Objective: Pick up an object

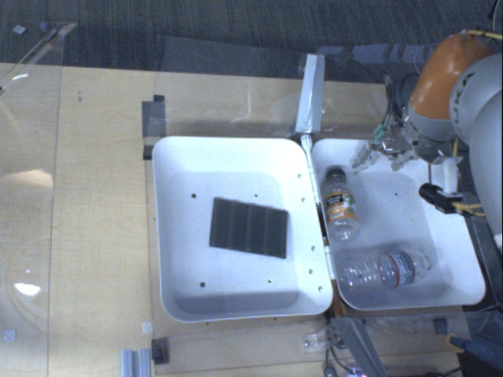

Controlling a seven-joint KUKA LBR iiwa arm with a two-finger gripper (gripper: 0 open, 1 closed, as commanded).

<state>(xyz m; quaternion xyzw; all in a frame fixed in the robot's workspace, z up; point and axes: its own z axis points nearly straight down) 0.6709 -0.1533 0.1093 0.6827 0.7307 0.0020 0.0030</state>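
Pale wood makes up the surface [78, 210], which carries two shallow white bins side by side. In the left bin [177, 163] a dark, ribbed rectangular pad [249, 228] lies flat near the middle, turned slightly off square with the bin's walls. A metal bar [310, 93] runs up from the seam where the two bins meet at the far edge. In the right bin [464, 277] a small bottle with a dark cap and an orange-brown label [339, 204] lies close against the left wall, cap toward the far end. Nearer the front wall, a clear plastic bottle [385, 269] lies on its side across the bin, well apart from the arm and just short of the smaller bottle's base. At the far corner of this bin the gripper [373, 154] hangs low above the bin floor, beyond the small bottle's cap and not touching it; whether the fingers are spread or closed cannot be told from this angle, and nothing shows between them. Behind it rises the grey arm with its orange band [440, 77], coming in from the right edge.
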